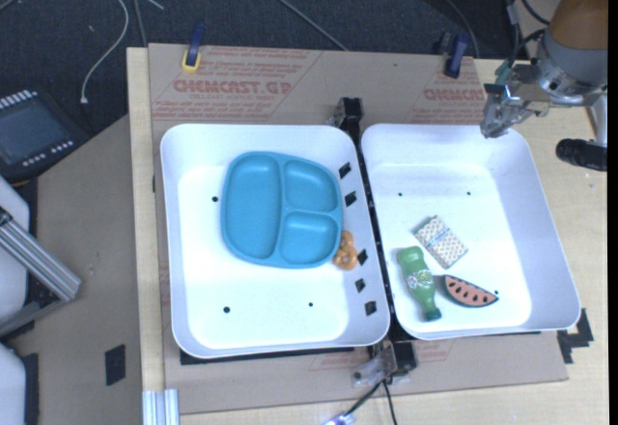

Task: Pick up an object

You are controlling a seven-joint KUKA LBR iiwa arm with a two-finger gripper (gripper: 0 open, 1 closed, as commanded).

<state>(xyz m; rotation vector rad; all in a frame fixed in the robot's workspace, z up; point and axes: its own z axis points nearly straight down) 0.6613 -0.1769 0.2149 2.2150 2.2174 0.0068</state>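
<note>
1. The tool (497, 120) hangs over the far right corner of the right bin (502, 172), well apart from the things in it; nothing is between its fingers, and whether they are apart or together I cannot tell.
2. In the right bin's near part lie a green bottle (419, 282), a watermelon slice (469, 293) just beside it, and a small checked packet (440, 241) behind them.
3. The left bin (193, 259) holds a blue divided plate (281, 209), with a small orange toy (345, 250) touching its right edge.
</note>
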